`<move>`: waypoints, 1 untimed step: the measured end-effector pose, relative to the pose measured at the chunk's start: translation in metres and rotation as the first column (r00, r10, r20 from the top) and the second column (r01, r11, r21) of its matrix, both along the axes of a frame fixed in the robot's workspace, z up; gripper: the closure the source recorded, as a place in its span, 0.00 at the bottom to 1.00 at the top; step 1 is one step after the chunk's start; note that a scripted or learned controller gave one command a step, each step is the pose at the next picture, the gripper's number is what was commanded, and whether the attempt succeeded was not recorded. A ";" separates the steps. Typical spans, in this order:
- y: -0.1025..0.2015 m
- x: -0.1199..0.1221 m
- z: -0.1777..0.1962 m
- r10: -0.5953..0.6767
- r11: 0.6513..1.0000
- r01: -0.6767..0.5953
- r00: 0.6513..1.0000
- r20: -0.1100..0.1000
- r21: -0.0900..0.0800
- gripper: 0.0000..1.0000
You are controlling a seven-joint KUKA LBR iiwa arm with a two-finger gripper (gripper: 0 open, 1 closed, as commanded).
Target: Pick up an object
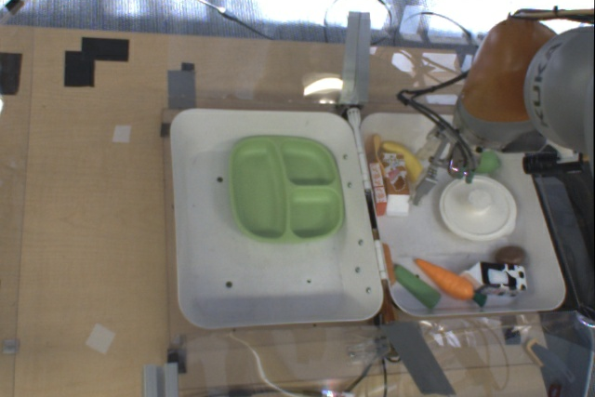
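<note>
- The gripper [437, 170] is hovering over the right bin [548, 293], fingers slightly apart, gripping nothing.
- A carrot [444, 278] is lying near that bin's front edge.
- A green plate [284, 187] is sitting in the left bin [200, 293].

No text, brand, number or sign can be read anywhere. The small red-and-white carton [378, 185], lying just right of the divider [364, 191] between the two bins, carries printing too small to make out (only blurred marks show). The cow-patterned box [503, 277], near the right bin's [548, 293] front edge, bears black patches and no legible lettering.
</note>
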State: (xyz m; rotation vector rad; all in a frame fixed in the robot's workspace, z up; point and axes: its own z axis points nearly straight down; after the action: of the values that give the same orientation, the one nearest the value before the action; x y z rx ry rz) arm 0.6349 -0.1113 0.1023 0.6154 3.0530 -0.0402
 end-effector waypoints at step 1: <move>-0.100 -0.014 0.031 -0.088 0.996 0.088 0.996 -0.007 0.025 0.00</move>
State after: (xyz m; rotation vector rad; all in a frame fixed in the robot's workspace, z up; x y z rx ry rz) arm 0.6204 -0.2111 0.1328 0.7521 3.0349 -0.0053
